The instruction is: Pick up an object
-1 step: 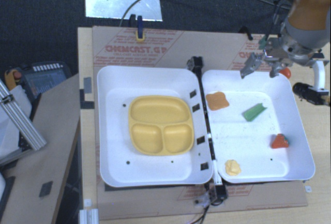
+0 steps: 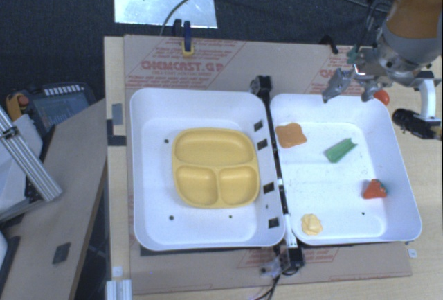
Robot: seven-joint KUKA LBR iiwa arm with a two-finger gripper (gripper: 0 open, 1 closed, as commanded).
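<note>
- Claw [image 2: 349, 87] above right bin's [image 2: 398, 153] far rim, fingers spread wide, nothing between them.
- Right bin: orange piece [image 2: 291, 134], green piece [image 2: 340, 150], red piece [image 2: 374, 189], yellow piece [image 2: 311, 224].

The arm [image 2: 415, 7] is cut off by the picture's top and right edges above the right bin [image 2: 398, 153], so only its wrist end shows. The pincer [image 2: 351, 82], over that bin's far rim, is too blurred and small to tell how its fingers stand. A small red-orange thing [image 2: 380, 94] just beside it is half hidden by the wrist — what it is cannot be told. Left of the left bin [image 2: 149, 153], grey gear [image 2: 21, 167] runs off the picture's left edge.
</note>
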